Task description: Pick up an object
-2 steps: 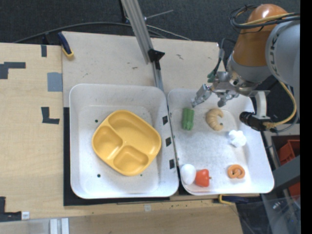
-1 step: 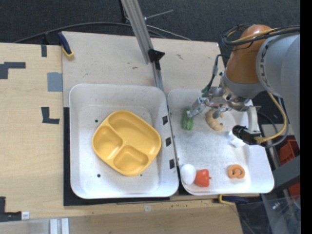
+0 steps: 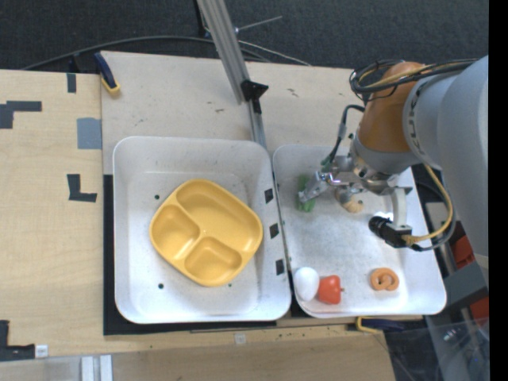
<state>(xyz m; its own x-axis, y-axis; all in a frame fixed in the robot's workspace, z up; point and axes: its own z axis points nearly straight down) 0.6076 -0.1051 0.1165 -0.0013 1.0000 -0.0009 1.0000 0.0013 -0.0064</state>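
Grey arm (image 3: 444,125) reaching from the right over the right bin (image 3: 413,292), pincer (image 3: 329,179) low at the bin's far left, whether spread or pinching cannot be told, green object (image 3: 305,193) beside it, beige piece (image 3: 352,204) just right, white egg (image 3: 305,279), red pepper (image 3: 329,290) and orange ring (image 3: 384,279) along the near edge, yellow tray (image 3: 206,231) in the left bin (image 3: 135,213).

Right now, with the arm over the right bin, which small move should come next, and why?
Probably a short descent at the green object. The gripper sits low in the right bin, just right of that object, and the view shows nothing held between its fingers. The other pieces lie farther off along the near edge, so the green one is closest.
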